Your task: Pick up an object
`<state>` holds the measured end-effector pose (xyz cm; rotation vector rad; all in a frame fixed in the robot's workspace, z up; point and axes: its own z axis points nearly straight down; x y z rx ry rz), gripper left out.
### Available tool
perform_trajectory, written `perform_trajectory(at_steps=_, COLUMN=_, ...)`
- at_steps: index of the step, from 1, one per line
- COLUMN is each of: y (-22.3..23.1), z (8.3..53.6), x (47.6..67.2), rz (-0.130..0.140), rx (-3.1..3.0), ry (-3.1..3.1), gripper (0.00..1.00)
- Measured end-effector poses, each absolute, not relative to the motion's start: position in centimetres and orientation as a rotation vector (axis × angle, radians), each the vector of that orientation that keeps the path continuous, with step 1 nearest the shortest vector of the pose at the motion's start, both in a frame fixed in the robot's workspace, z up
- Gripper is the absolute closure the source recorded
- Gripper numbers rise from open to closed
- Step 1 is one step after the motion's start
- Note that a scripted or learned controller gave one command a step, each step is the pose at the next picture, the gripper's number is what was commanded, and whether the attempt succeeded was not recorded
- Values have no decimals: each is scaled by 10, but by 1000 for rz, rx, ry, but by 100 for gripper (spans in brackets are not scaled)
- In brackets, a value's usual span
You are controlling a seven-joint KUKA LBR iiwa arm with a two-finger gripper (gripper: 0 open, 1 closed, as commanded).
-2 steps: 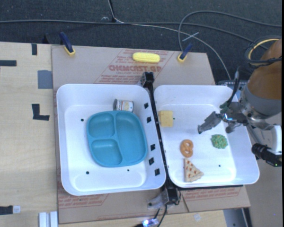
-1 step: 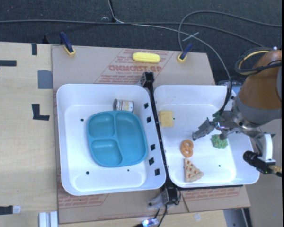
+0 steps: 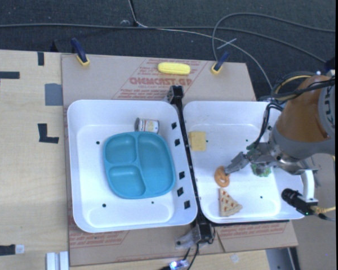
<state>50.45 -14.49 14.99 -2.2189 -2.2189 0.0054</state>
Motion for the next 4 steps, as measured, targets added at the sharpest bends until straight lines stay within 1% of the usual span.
perform_trajectory(at_steps=1, y=-140, z=99, x=512, rz=6, rx=-2216, ry=-2220, gripper=0)
perform_trajectory(at_steps=2, y=-139, z=111, x=513, rz=3, rx=-2216, ry=-2221, gripper=100)
perform_trajectory(at_steps=3, y=-129, z=163, x=516, rz=-3, rx=-2221, ry=-2225, gripper=100)
perform_trajectory(at_steps=4, y=-137, z=216, x=510, rz=-2, rx=-2223, ry=-2224, gripper=100)
